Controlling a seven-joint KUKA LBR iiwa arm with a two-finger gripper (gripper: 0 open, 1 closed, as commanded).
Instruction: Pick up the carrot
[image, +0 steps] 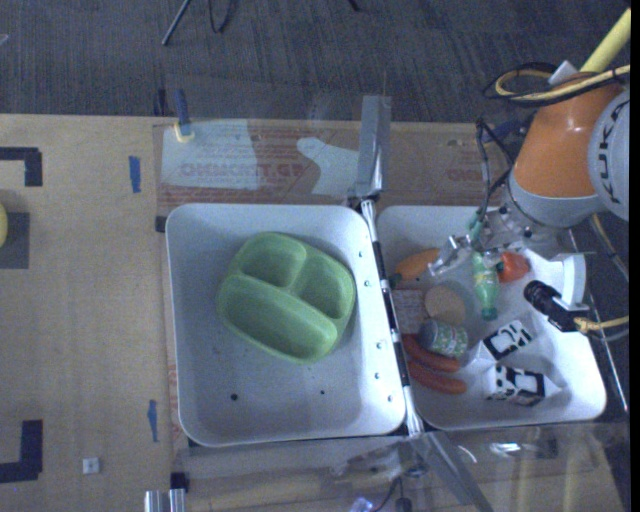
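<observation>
The carrot (416, 266) is an orange, elongated piece lying in the right bin (580, 400), near its left wall at the back. My gripper (466, 246) hangs over the back middle of that bin, just right of the carrot's thicker end. The grey wrist and the orange band (560, 140) rise behind it to the upper right. Whether it touches the carrot is unclear from this angle.
Crowding the right bin are a green bottle (486, 286), a red-orange piece (514, 266), a brown disc (445, 301), a small can (446, 338), two sausages (435, 368) and two black-and-white items (518, 382). A green divided plate (287, 296) sits in the left bin (200, 400).
</observation>
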